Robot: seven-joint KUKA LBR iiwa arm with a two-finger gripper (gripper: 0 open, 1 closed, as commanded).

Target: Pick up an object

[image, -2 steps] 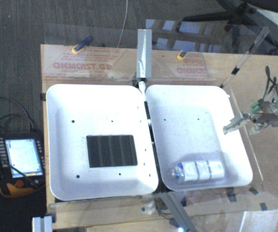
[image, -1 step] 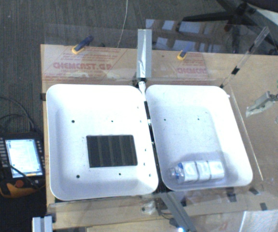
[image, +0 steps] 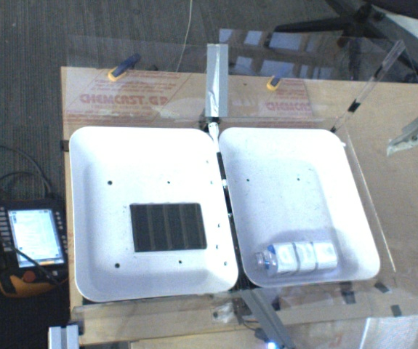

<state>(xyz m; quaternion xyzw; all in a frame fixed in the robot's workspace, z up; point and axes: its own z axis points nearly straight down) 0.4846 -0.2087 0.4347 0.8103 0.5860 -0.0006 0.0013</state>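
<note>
A small clear bottle [image: 298, 257] is lying on its side in the right bin [image: 288, 158], down in the near corner. It is resting close against the near wall, with its blue cap end [image: 268, 259] pointing toward the divide between the two bins. A white label is wrapping most of its body, so what is inside cannot be told.

In the left bin [image: 99, 158] a dark ribbed rectangle [image: 168, 227] is lying flat on the floor, a little toward the near side and the middle seam. It is sitting well apart from the bottle, with both bin walls between them. Whether it is a loose piece or part of the bin floor cannot be told.

The two bins are sitting side by side and touching along their inner edges on a pale wooden bench [image: 383, 122]. A clear sheet with red lettering [image: 125, 99] is covering the bench's far strip. A grey upright post [image: 216, 78] is standing at the far end of the seam, and two yellow clamps are gripping the far edge, one to the left [image: 123, 67] and one to the right [image: 274, 83].

Off the bench, on the dark carpet to the left, a handheld control pendant [image: 33, 237] is lying with its screen lit and cables trailing from it. The legs of an office chair [image: 339, 9] are showing at the far right.
</note>
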